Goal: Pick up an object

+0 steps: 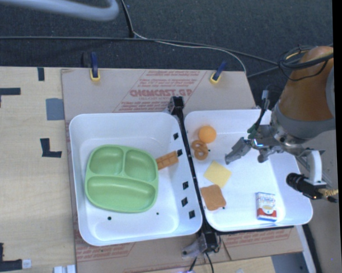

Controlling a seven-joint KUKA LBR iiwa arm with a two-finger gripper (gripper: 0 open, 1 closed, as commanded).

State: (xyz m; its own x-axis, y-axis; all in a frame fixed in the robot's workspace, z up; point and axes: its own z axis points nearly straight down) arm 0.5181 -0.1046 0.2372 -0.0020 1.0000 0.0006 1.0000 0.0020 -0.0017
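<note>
arm [307, 95]: grey/orange body cut off by frame's right side; base unseen.
gripper [251, 148]: over right bin [300, 215]; finger gap too small/dark to read.
right bin far rim: right part hidden under arm.
box [266, 206]: by right bin's near wall; print too small to read.
top-left bar [71, 7]: pale, blurred, cut by top edge.
pretzel-like ring [199, 150]: by right bin's left wall; detail unclear.
</note>
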